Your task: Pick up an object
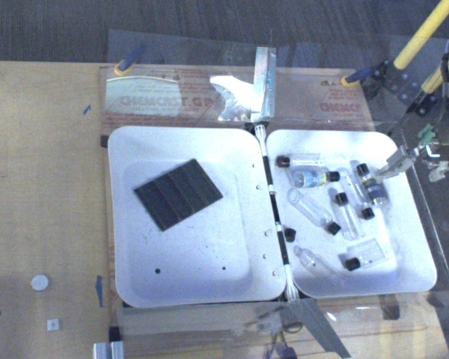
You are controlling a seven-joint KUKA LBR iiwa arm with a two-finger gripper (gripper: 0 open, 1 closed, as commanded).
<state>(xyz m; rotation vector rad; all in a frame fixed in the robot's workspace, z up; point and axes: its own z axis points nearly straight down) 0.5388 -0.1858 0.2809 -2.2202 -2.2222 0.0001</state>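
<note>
One thing the view will not settle is whether the fingers (393,167) are open or closed. They reach in at a slant over the right edge of the right bin (415,275), blurred and pale against the white, and nothing can be seen between them. I cannot tell whether they touch anything.

Just beside their tip lies the nearest candidate for the task, a small clear vial (375,192) with a black cap, lying on its side next to another capped vial (360,172). This looks like an approach aimed at that pair. The low slanted entry seems chosen to reach the bin floor where the vials lie flat.

The vials are see-through, short and rounded, each closed by a dark cap. They would probably roll or slip if pinched off-centre. More of the same are scattered across the bin in no order: a vial with a bluish label (312,176) near the middle, a long vial (308,206) lying diagonally, and a boxy clear vial (364,253) near the front.

Further out, the left bin (127,275) holds a flat dark ridged pad (178,194), well apart from the arm. Printed cardboard (161,99) sits behind both bins on the tan tabletop (45,200).
</note>
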